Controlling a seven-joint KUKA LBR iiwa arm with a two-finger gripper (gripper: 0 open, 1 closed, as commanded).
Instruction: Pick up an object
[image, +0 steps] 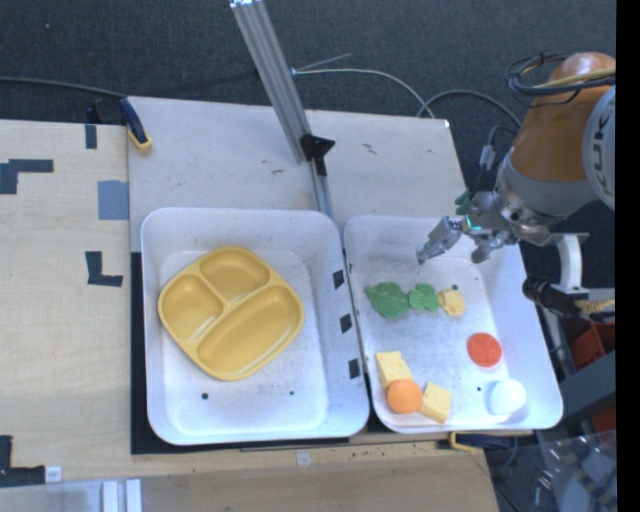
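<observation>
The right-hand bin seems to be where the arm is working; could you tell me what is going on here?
The gripper hangs open over the far end of the right bin, holding nothing. Nearest it lie a green leafy toy and a small yellow block. The left bin holds a yellow divided plate. Nothing is picked up yet.

Grey arm reaching in from right, pincer (458, 248) angled down-left, fingers spread apart

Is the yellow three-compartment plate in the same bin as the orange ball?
No: the yellow three-compartment plate lies in the left bin, the orange ball in the right bin.
</observation>
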